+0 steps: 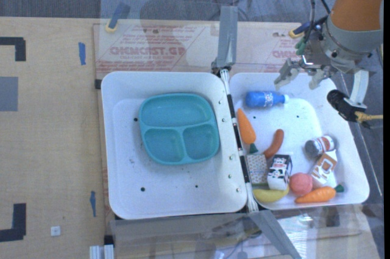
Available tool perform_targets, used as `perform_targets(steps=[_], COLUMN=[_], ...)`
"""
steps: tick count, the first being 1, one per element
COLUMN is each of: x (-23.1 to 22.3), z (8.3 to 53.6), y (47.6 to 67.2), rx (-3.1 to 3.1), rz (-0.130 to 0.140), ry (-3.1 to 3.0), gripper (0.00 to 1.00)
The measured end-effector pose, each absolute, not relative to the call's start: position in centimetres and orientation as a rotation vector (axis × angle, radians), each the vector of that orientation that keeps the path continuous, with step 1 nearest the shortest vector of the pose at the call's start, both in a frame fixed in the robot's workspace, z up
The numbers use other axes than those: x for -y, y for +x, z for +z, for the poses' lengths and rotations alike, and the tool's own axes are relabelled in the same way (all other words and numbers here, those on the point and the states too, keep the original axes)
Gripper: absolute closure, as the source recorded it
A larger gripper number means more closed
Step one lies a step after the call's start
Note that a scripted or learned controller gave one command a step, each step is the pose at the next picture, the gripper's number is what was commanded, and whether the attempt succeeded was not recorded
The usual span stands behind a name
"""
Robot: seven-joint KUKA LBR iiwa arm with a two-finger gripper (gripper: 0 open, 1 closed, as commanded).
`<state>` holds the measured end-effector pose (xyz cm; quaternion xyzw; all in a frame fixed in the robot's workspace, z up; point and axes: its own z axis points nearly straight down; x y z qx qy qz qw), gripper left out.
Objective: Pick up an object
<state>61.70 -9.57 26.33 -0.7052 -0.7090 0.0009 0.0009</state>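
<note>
We see the pincer [302, 73] open, gripping nothing, above the right bin [303, 110] far edge. Blue bottle [265, 99] lies just below it; carrots, sausage [274, 143], banana [270, 195] nearer. Left bin [116, 130] holds a teal divided plate [179, 128].

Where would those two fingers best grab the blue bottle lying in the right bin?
Probably across the blue bottle's round body, coming straight down. It lies on its side, lengthwise left to right, apart from the other toys, so the gripper could close over its narrow width.
</note>
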Motion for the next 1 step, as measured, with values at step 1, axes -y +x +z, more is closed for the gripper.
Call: perform_targets(steps=[1], x=[15.03], z=[17.70], y=[58.99], rx=[2.019], rz=[0.003], ry=[-2.404], gripper=[0.00])
